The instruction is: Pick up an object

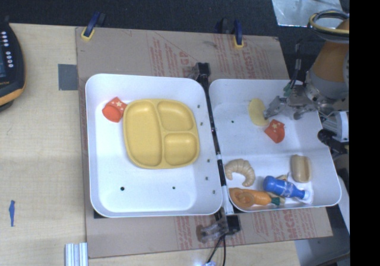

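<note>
Nearest the camera, along the front wall of the right-hand white bin (332, 199), lay an orange carrot-shaped toy with a green tip (252, 198), a blue and white plastic bottle on its side (286, 188), a pale tan croissant-shaped toy (240, 170) and a small beige bread-roll piece (300, 168), all crowded together, touching or nearly so. That clutter looked a poor place to attempt a grasp, since fingers lowered there would probably strike a neighbour. Farther back in the same bin, a pale yellow oval piece (257, 111) and a small red wedge-shaped block (275, 132) sat more in the open, and the grey two-finger gripper (285, 106) was placed just above and between them, apparently to take one of these looser items. Its fingers appeared spread fairly wide with nothing between them, one tip near the yellow piece and the other over bare bin floor; the red block lay just beside the tips. Which of the two was the target could not be told, and each stood close enough to be knocked when the fingers closed on the other. In the left-hand white bin (95, 140) a yellow three-compartment plastic tray (160, 133) rested near the middle, with a red-orange block (113, 109) touching its far left corner, well apart from the arm. A black ridge (211, 134) divided the two bins.
</note>
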You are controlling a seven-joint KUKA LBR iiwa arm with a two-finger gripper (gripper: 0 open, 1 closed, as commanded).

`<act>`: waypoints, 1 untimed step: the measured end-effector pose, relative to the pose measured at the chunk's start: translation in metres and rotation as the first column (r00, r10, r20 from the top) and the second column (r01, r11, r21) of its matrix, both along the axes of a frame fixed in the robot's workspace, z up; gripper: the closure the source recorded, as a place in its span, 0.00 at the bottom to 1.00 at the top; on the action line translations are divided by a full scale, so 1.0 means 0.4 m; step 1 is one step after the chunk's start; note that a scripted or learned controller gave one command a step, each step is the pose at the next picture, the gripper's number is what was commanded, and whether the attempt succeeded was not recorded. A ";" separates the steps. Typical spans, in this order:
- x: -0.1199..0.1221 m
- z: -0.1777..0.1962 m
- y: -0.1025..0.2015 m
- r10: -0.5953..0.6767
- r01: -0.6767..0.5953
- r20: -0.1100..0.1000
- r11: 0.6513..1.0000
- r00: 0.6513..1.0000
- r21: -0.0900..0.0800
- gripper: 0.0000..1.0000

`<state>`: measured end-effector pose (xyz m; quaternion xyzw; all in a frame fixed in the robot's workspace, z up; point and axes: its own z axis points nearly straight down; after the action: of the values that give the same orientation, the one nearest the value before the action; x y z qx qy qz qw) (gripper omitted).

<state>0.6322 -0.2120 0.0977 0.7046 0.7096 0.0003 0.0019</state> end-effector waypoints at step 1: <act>-0.120 -0.016 0.072 -0.004 0.004 -0.012 1.000 1.000 0.005 0.00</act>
<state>0.5841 -0.1834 0.0912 0.7061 0.7081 -0.0023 -0.0039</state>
